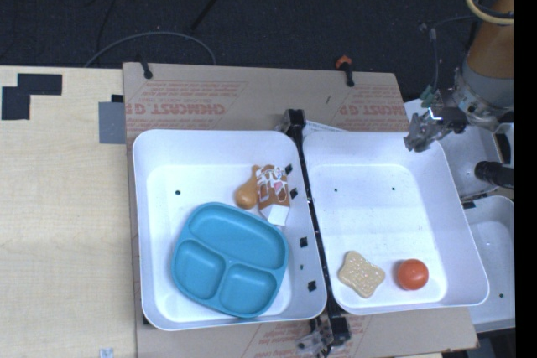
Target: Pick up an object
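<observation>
A: In the upper right of the frame we see the arm, grey with an orange band, reaching in over the outer upper corner of the right bin. Its gripper hangs at that bin's upper right rim, small and dark against the white. Can we read its state?

B: We cannot tell whether it stands apart or together; at this size it is a dark blur. We see nothing between its tips.

A: Then where do the candidate objects lie?

B: In the right bin, toward the lower right of the frame, we find a tan cracker-shaped piece and, just beside it to the right, a red round tomato-like ball. Both rest on the bin floor, well apart from the gripper.

A: And the left bin?

B: It holds a blue divided plate with three compartments, lying in the lower part of the bin. Above the plate's upper right edge we note a small brown-and-white item touching an orange-brown rounded piece, near the divider between the bins.
</observation>
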`<state>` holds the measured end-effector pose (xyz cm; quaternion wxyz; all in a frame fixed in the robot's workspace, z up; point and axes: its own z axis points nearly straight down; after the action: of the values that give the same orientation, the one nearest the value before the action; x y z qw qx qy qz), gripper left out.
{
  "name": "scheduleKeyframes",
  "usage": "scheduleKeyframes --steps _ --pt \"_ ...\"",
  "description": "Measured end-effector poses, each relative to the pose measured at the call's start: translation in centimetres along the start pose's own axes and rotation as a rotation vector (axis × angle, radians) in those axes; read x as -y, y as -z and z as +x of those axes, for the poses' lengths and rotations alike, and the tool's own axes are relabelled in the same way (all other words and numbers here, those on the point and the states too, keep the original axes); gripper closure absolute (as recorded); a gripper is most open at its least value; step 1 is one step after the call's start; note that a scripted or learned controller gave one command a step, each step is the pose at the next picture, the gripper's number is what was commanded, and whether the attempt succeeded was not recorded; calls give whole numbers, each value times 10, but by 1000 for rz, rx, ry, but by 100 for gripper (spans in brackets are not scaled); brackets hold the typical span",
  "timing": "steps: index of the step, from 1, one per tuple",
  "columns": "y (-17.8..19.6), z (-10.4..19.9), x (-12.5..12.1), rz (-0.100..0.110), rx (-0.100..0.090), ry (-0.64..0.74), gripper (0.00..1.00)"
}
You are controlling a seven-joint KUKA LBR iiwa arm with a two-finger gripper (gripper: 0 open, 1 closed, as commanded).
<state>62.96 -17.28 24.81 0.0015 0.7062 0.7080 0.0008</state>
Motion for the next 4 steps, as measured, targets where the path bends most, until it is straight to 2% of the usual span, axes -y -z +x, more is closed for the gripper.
scheduleKeyframes --steps 1,4 --pt "6 47 6 6 -3 2 100" --pt "-28 214 27 9 -3 3 100"
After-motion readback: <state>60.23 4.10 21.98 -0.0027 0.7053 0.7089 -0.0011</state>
